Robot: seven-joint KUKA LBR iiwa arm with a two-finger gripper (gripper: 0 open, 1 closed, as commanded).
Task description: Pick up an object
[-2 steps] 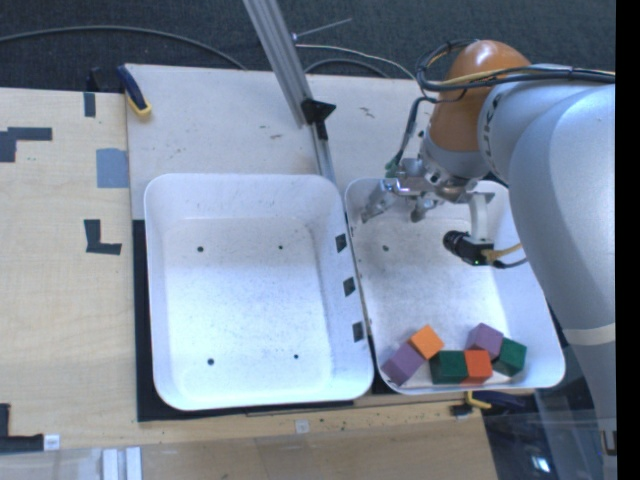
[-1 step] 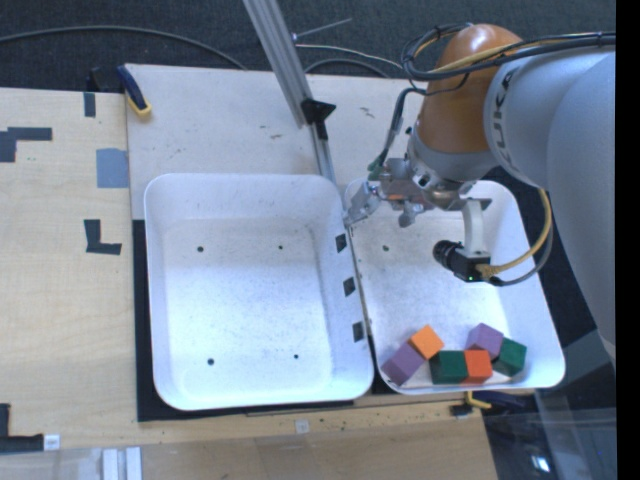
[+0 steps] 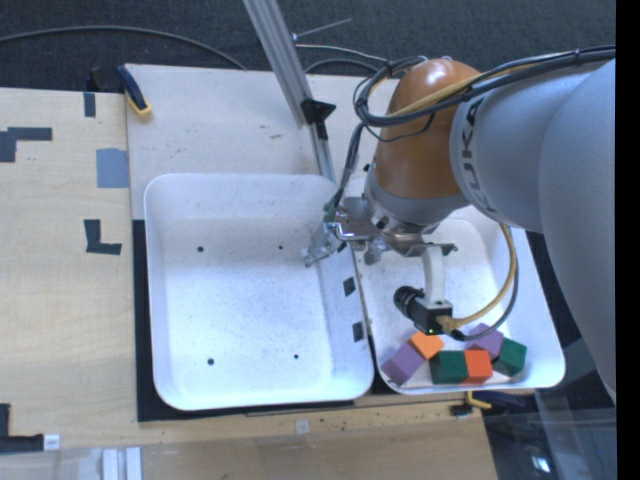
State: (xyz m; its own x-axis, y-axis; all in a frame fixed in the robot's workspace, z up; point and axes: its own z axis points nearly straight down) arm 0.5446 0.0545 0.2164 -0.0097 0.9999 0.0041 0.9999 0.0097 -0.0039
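Several small blocks are clustered in the near corner of the right bin (image 3: 532, 320): a purple block (image 3: 402, 364), an orange block (image 3: 427, 345), a dark green block (image 3: 448, 368), a second orange block (image 3: 479, 365), another purple block (image 3: 487, 339) and a green block (image 3: 511, 356). My gripper (image 3: 325, 246) hangs over the shared edge between the two bins, at the right side of the left bin (image 3: 200, 298). It is well behind and to the left of the blocks. I see nothing held in it. The wrist hides the far part of the right bin.
A slanted metal rail (image 3: 275, 38) runs down from the top to the left bin's far right corner. A blue and yellow clamp (image 3: 135, 93) lies on the bench at the far left. The large grey arm covers the right side.
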